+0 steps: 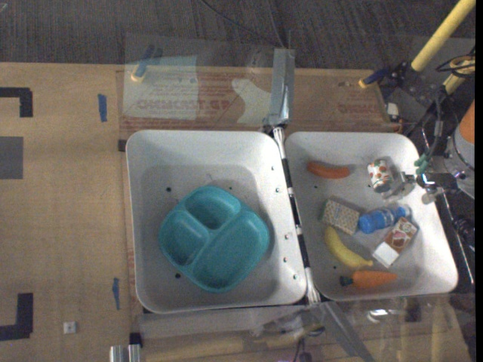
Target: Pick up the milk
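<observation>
Fixed overhead camera slants down on both bins [143,157].

Soft, slightly blurry overhead light, glare whitening both bins [143,153], dim dark floor at the top.

A teal divided plate [214,237] sat alone in the left bin [143,202]. Taking the banana [346,250] in the right bin [445,266] as the marker: a carrot [369,279] lay just below it, a blue bottle [382,219] up to its right, a patterned box [339,216] directly above, an orange sausage [329,170] higher up, a small can [379,173] well up right.
</observation>
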`<state>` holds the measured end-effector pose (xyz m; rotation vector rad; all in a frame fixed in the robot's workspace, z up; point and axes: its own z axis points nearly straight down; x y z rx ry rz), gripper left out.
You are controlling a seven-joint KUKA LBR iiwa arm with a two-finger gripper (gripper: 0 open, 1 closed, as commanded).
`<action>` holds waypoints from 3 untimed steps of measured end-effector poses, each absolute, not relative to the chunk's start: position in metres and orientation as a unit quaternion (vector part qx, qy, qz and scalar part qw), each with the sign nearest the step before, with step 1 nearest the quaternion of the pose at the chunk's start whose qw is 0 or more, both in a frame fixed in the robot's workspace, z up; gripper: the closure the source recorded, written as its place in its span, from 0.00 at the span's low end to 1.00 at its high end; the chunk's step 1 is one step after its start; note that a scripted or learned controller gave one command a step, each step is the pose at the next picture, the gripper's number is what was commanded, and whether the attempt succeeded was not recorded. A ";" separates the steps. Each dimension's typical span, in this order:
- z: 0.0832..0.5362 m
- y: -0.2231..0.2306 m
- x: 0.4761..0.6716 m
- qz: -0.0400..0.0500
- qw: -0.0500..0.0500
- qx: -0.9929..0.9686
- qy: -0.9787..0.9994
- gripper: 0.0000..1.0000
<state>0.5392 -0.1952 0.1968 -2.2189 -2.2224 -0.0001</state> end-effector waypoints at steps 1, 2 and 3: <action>0.096 -0.217 0.509 -0.003 0.000 -0.689 -0.725 0.00; 0.106 -0.222 0.508 -0.002 -0.004 -0.692 -0.722 1.00; 0.170 -0.209 0.479 0.000 -0.001 -0.655 -0.756 1.00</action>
